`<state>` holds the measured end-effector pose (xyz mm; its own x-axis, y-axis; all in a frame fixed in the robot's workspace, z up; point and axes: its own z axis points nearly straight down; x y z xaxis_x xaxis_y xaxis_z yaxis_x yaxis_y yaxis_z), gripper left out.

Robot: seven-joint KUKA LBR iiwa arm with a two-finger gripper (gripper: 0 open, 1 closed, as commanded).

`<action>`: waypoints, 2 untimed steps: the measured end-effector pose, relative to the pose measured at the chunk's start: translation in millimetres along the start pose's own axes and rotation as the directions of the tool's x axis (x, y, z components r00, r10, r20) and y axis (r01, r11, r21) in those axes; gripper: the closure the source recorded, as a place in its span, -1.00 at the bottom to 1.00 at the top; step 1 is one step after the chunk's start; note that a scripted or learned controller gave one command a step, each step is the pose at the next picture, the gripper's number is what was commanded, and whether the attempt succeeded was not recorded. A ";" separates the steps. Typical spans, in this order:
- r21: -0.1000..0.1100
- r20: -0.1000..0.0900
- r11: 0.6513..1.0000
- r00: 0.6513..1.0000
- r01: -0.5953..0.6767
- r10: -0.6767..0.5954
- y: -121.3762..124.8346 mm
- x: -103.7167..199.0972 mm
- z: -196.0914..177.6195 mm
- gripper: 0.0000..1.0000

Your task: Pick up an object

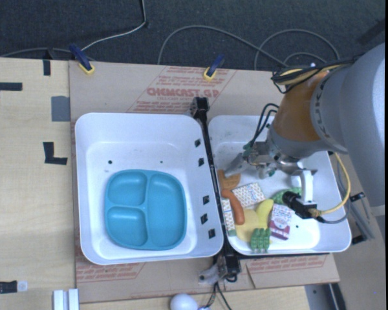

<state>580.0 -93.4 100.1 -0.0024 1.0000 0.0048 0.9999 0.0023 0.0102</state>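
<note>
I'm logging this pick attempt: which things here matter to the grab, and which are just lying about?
In play: gripper; right bin; its clutter: orange carrot, patterned packet, yellow piece, green block, pink-labelled packet.

Lying about: left bin; blue divided plate; cardboard sheet.

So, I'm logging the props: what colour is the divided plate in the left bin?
Light blue; the divided plate shows plainly in the camera view.

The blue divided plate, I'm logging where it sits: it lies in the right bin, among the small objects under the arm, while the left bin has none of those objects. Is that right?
Not quite. The camera view shows the blue divided plate lying in the left bin, alone there. The small objects, such as the green block, lie in the right bin, under the arm.
</note>
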 end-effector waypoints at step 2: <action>0.010 0.006 1.000 1.000 -0.001 0.001 88.8 -0.4 -25.3 -1.00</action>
<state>668.5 -93.8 126.3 -0.0017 1.0000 -0.0008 1.0000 0.0017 0.0007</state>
